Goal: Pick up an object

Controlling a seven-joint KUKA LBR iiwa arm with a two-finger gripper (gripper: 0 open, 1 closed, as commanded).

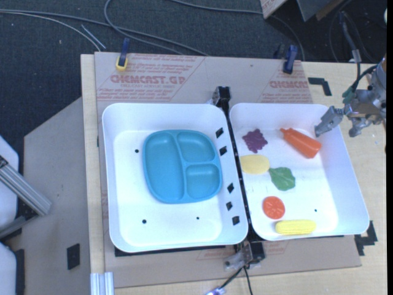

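At the frame's right edge the arm (376,97) is cut off, its gripper (341,123) spread open and empty beside the carrot (301,142).

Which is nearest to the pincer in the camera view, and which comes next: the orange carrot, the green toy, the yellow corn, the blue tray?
Measured from the pincer:
1. Orange carrot, right bin, upper part.
2. Green toy, right bin, middle.
3. Yellow corn, right bin, lower edge.
4. Blue tray, left bin.

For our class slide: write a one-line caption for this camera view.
Gripper poised beside orange carrot in right bin.
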